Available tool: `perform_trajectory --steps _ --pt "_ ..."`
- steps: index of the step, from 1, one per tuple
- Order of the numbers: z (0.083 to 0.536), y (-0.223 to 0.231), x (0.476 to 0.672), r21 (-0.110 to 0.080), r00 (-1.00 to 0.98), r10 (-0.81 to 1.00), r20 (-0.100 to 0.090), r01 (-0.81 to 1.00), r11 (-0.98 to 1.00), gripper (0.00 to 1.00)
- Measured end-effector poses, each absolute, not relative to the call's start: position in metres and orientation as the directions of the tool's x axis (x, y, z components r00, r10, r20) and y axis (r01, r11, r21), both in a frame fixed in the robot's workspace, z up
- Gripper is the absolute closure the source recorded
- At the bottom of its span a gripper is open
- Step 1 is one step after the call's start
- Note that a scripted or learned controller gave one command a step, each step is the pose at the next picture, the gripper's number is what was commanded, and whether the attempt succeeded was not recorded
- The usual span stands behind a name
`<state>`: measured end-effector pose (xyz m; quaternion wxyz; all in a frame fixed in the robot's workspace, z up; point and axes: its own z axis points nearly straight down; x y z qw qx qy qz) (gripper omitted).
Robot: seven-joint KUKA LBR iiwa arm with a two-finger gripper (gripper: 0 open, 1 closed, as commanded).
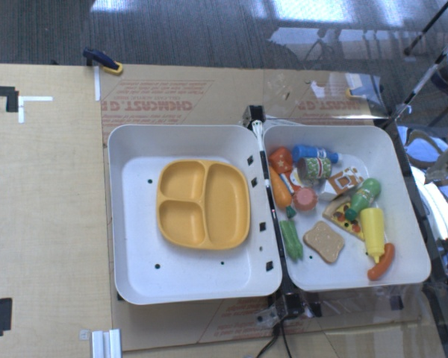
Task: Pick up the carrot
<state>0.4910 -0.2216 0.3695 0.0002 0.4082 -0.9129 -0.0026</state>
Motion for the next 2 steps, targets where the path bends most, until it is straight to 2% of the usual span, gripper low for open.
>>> perform_trajectory --steps 1,2 --pt "0.3757 -0.2213 0.4947 0.007 -0.666 -0.746 -0.004 -0.746 0.666 1.0" --pt "0.3757 -0.2213 0.4947 0.007 -0.666 -0.746 -0.004 -0.746 0.666 0.0"
